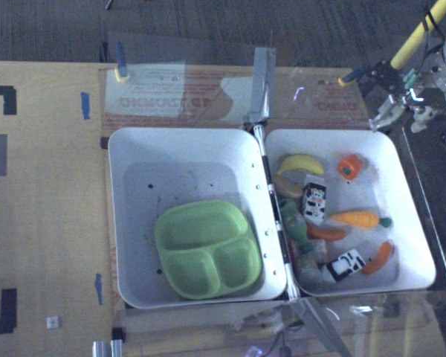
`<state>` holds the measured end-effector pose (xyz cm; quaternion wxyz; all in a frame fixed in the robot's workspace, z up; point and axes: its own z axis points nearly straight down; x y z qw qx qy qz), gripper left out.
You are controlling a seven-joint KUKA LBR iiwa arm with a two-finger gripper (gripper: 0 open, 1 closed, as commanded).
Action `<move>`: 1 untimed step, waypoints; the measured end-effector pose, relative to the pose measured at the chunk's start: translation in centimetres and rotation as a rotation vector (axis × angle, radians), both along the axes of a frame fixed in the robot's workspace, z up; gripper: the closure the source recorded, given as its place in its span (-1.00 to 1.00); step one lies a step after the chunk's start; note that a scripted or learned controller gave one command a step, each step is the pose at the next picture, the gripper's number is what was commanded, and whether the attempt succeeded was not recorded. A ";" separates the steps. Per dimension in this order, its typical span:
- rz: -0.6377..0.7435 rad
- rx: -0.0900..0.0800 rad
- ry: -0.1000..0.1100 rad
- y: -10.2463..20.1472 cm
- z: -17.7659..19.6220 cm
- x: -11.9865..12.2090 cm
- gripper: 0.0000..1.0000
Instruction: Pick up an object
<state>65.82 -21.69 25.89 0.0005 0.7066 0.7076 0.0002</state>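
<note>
Orange carrot (357, 219), green-tipped, lies in right bin (412, 199); claw (392, 110) state unclear.

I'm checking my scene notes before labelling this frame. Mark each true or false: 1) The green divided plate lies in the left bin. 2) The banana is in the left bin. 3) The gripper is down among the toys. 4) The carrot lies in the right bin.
1) True: the green divided plate lies in the left bin.
2) False: the banana is in the right bin.
3) False: the gripper is beyond that bin's far right corner.
4) True: the carrot lies there.
</note>
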 end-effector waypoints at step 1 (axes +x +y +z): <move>-0.172 -0.002 -0.002 -0.5 10.7 0.9 -1.00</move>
